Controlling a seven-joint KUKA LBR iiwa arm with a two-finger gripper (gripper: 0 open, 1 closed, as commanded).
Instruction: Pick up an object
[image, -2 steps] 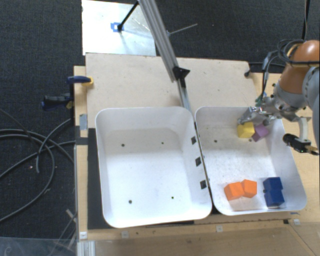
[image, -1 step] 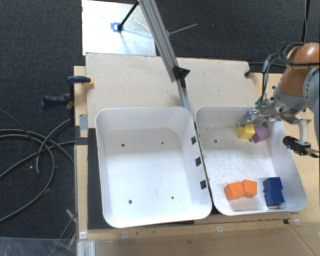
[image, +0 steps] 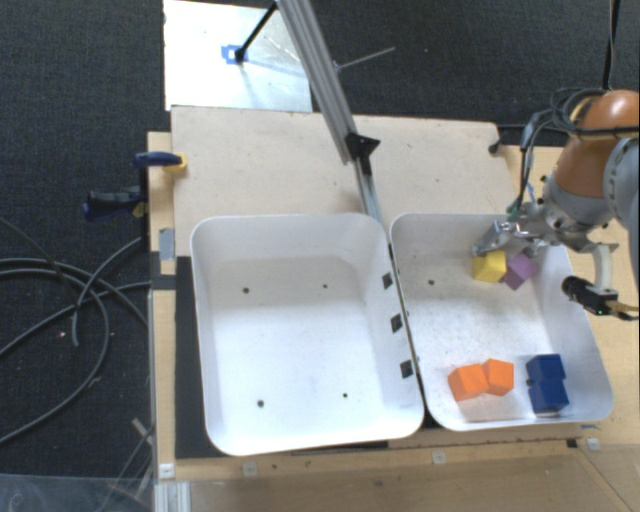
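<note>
In the right bin (image: 440, 330), a yellow block (image: 489, 267) and a purple block (image: 521, 271) lie side by side near the far wall. My gripper (image: 503, 240) hangs low just above and behind these two blocks, at the end of the grey arm with the orange band (image: 600, 130). It partly overlaps their tops. Two orange blocks (image: 480, 380) sit together near the bin's front wall. A blue block (image: 547, 383) stands to their right in the front right corner.
The left bin (image: 215, 300) adjoins the right one along a shared rim (image: 395, 300). A slanted metal pole (image: 330, 90) crosses above the bench's back. Cables hang beside the arm at the right, and a clamp (image: 150, 160) grips the bench's left edge.
</note>
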